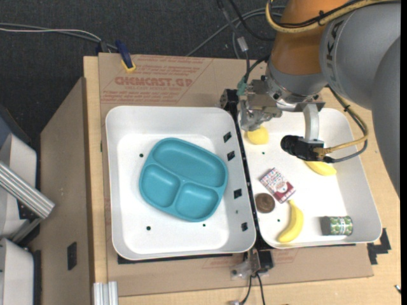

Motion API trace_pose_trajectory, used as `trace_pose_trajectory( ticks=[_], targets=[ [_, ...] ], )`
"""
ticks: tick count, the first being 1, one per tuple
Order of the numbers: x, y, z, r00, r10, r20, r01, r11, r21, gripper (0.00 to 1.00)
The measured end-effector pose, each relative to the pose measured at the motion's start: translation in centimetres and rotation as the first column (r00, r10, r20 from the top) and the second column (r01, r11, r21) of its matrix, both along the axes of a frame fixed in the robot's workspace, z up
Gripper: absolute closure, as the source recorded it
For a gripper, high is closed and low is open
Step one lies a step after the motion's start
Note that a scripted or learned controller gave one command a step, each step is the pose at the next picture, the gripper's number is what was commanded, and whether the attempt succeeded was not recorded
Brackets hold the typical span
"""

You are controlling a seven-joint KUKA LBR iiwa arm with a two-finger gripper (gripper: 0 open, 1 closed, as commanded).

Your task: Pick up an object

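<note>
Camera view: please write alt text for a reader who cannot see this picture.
A grey robot arm with an orange band lowers its pincer over a small yellow object at the back of the right white bin. That bin also holds a banana, a small patterned packet, a brown disc and a green can. The left bin holds a blue divided plate.

1. The teal divided tray [182, 178] looks like smooth, matt plastic.
2. Both white bins [121, 170] look like smooth, faintly glossy plastic.
3. The brown board [159, 78] at 12 o'clock looks like matt printed cardboard.
4. The banana [291, 224] looks glossy.
</note>
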State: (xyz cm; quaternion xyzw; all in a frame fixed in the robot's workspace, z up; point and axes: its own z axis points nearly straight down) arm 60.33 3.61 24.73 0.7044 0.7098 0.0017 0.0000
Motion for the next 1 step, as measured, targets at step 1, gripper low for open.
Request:
trace_pose_trajectory(
  ticks=[1],
  targets=[
    [1.33, 4.87, 0.27, 1.0, -0.002, 0.0, 0.002, 1.0, -0.001, 1.0]
  ],
)
